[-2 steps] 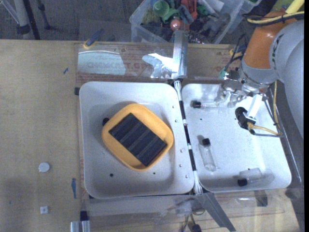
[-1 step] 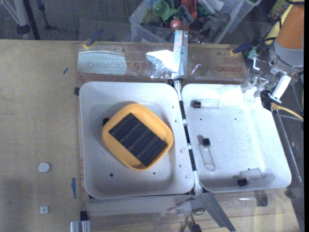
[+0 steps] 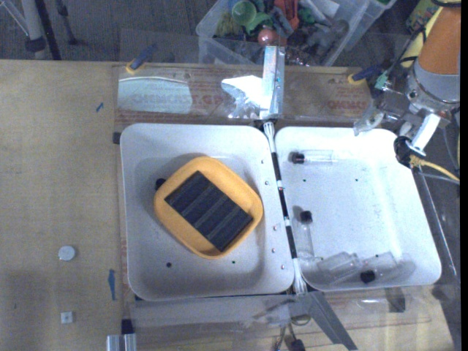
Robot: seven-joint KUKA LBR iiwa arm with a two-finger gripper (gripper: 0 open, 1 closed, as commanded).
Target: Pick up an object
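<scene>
Arm (image 3: 439, 50) (end effector unclear) edge-cropped

The place looked like a robotics lab or test workshop rather than a home. A plain wooden bench (image 3: 51, 167) carried two shallow white bins (image 3: 139, 196) set side by side, fixed down with clamps (image 3: 139, 58) along a board at the back. A grey robot arm with an orange band (image 3: 442, 42) reached in from the right, trailing cables (image 3: 424, 165). Behind the bench stood a clear plastic tub (image 3: 292, 13) heaped with small bright toys and odd parts, the kind of mixed stock kept for grasping trials. Dark carpet (image 3: 146, 6) covered the floor beyond.
</scene>
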